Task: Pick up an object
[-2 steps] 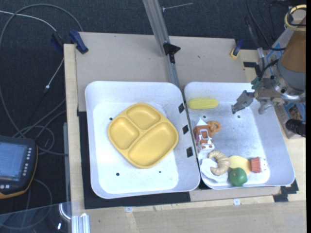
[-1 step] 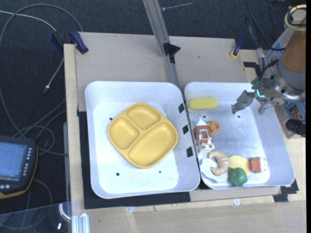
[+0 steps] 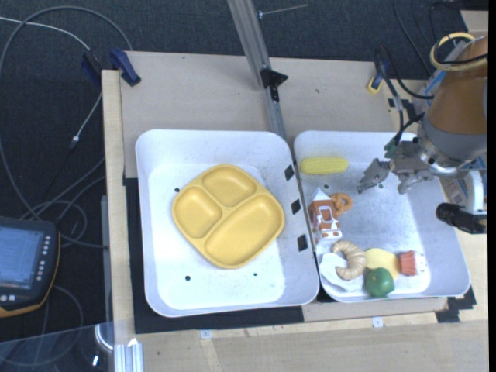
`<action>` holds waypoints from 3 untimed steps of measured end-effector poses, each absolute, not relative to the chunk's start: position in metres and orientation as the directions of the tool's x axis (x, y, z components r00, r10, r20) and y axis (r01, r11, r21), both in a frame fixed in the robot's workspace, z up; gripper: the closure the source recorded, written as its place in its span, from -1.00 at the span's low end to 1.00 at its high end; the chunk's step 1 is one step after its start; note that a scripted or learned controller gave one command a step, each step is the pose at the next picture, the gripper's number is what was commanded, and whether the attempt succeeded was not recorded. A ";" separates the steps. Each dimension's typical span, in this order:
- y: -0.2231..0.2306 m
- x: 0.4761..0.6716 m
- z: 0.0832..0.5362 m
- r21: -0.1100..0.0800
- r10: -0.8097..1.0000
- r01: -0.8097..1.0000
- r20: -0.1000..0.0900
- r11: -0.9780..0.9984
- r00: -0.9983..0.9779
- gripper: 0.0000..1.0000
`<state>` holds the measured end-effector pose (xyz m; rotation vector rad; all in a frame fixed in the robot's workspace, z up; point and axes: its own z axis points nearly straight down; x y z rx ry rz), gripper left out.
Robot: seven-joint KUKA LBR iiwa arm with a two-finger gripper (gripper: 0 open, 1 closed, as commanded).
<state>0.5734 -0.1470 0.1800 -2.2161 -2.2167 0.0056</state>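
Observation:
My gripper hovers over the upper middle of the right bin, its two fingers spread apart and open, with nothing between them. A yellow corn cob lies just to its left, near the bin's back wall. Below the gripper and to its left sit an orange pretzel and a red and white box. Along the front edge lie a tan croissant on a small white dish, a yellow lemon, a green lime and a small red piece.
The left bin holds a yellow divided plate. A metal pole rises from the gap between the bins. The arm's orange and grey wrist stands over the right bin's far right corner. A tablet lies off the bench at left.

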 end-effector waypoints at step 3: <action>-0.143 0.569 0.105 0.004 1.000 1.000 0.002 0.001 -0.001 1.00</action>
